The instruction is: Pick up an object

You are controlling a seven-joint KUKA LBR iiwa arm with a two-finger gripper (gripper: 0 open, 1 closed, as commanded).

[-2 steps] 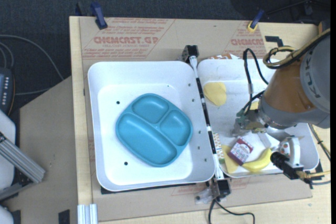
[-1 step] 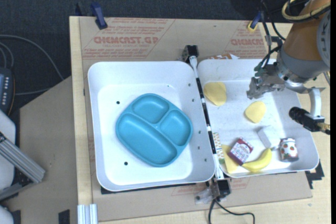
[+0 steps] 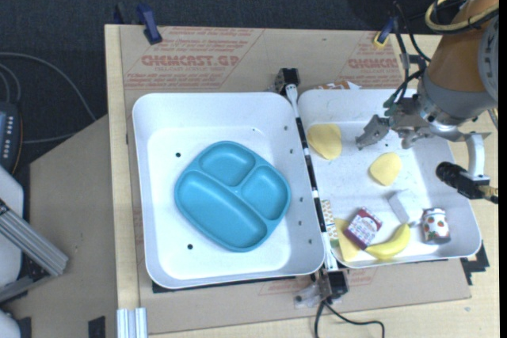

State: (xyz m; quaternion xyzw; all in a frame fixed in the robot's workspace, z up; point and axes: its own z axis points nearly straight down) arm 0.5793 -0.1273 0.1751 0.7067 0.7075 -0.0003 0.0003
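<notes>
My two-finger gripper (image 3: pixel 390 132) is hanging over the upper part of the right-hand shallow white bin (image 3: pixel 467 243), in the right half of the frame. Its grey fingers (image 3: pixel 371 134) are standing wide apart, splayed to either side, and nothing is lying between them. Above it my grey arm with the orange band (image 3: pixel 463 51) is reaching in from the upper right corner.

Just left of the fingers, a pale yellow rounded piece (image 3: pixel 325 141) is resting on the bin floor near the divider between the two bins. Just below the gripper, a second pale yellow rounded piece (image 3: pixel 386 169) is lying apart from the first. Neither is touching the fingers.

Toward the lower part of the same bin, a small grey flat block (image 3: pixel 398 206) is lying near the middle. Below it, a yellow plastic banana (image 3: pixel 390 245) is curving along the bin's lower wall, and a small red and white packet (image 3: pixel 363 227) is sitting just beside its left end, touching or overlapping it. At the lower right of the bin, a small white and red object (image 3: pixel 434 225) is standing near the wall; its kind I cannot tell.

The left-hand shallow white bin (image 3: pixel 158 123) is filling the centre left of the frame and is holding a blue plastic divided plate (image 3: pixel 231 195) with three compartments, lying flat and turned at a slant.

Both bins are sitting on a brown printed cardboard sheet (image 3: pixel 198 55) over the bench.
</notes>
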